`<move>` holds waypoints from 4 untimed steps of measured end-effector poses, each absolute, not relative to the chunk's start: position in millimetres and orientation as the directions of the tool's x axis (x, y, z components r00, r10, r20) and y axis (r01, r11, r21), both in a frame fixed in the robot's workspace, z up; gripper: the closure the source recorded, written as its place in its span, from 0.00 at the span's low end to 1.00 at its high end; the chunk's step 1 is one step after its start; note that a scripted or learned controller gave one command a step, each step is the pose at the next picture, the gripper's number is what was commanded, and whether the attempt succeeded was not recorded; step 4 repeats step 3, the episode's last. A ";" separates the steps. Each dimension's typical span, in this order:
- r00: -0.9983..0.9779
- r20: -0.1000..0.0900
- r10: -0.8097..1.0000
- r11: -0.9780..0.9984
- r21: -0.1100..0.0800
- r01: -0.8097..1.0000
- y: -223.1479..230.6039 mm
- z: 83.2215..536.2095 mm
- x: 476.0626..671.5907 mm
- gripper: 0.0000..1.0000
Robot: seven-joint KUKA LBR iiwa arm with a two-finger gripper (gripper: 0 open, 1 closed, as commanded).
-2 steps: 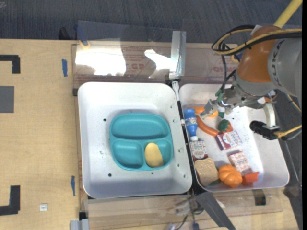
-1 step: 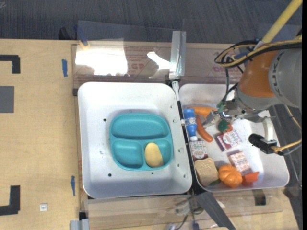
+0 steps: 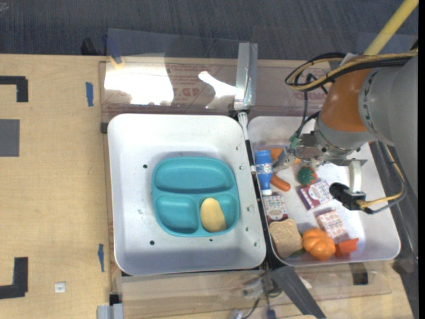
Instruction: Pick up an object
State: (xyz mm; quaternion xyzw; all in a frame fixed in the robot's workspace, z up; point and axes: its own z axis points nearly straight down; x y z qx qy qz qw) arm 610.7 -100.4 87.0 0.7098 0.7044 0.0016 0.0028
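Wood bench (image 3: 46, 178) held two white bins; claw (image 3: 302, 157) hung low in right bin (image 3: 382, 234); green toy (image 3: 305, 175) lay right under claw, toward camera; claw's grip: could not tell.

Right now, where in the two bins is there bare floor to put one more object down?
Left bin: bare white floor all around the teal tray, widest along its left wall. The tray's compartments are free except the one holding the yellow potato. Right bin: crowded with toy food under the arm.

Arm (image 3: 392, 105) cut off at right edge — wrapper (image 3: 332, 223) print too small to read
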 end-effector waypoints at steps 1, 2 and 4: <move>0.008 -0.002 1.000 -0.008 0.013 1.000 -100.8 99.5 612.6 1.00; 0.008 -0.002 1.000 -0.008 0.012 1.000 -100.9 98.7 612.2 0.00; -0.077 -0.002 0.997 0.077 0.005 0.997 -125.0 87.4 579.6 0.00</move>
